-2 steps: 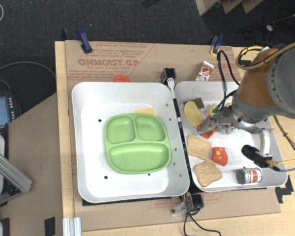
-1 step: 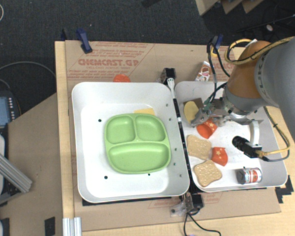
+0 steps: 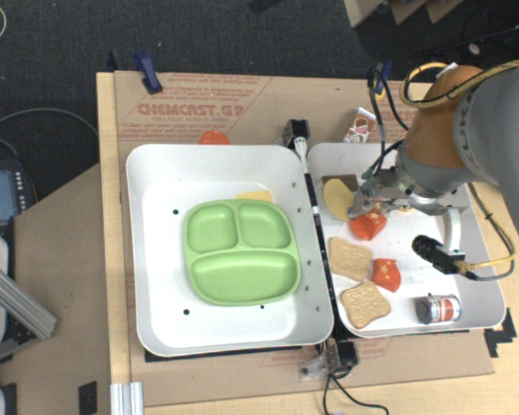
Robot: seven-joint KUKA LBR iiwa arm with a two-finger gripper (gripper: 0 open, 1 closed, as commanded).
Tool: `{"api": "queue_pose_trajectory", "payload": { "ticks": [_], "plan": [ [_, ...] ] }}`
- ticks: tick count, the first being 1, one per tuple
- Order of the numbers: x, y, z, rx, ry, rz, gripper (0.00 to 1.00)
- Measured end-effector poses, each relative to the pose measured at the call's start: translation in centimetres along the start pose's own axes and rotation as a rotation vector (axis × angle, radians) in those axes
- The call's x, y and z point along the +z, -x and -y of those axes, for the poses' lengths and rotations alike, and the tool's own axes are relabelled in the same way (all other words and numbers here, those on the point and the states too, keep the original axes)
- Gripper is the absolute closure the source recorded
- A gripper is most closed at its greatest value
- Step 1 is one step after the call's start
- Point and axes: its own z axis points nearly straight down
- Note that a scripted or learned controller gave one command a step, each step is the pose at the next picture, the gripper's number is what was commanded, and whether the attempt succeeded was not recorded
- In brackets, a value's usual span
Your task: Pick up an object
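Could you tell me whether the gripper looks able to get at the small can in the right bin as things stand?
Probably yes: the can lies alone near the right bin's front corner, nothing on it.

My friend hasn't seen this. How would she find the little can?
Start at the right-hand white bin, the one holding the toy food, not the one with the green plate. Go to its near right corner, past the two bread slices. The can lies there on its side, apart from the rest: it alone is shiny silver with a red label.
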Motion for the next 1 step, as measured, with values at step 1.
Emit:
{"api": "queue_pose_trajectory", "payload": {
  "ticks": [1],
  "plan": [
    [-9.2, -7.78, 3.51, -0.003, -0.006, -0.003, 1.0]
  ]
}}
